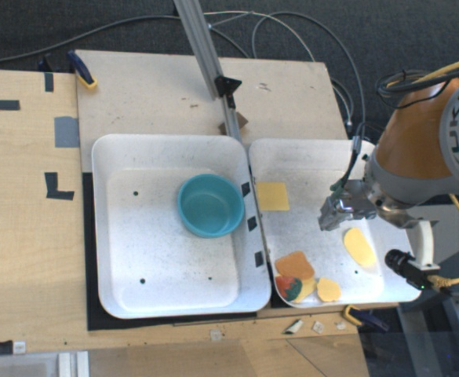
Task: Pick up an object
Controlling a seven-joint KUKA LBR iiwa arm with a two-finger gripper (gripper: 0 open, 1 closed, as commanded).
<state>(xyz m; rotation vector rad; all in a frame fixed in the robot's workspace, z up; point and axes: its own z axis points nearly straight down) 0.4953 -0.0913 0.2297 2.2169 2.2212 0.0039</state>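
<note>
Hovering claw [335, 214], grip unreadable, just beside yellow oval piece [359, 247], long axis slanting toward lower right.

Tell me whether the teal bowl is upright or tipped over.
Upright. The teal bowl sits in the left bin with its open mouth facing up, its round rim and inside showing.

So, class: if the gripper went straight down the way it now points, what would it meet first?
The gripper hangs over the right bin, pointing down. Probably it would meet the bin's bare white floor first, just left of the yellow oval piece. Depth is hard to judge from this slant, so it might clip that piece's edge.
</note>
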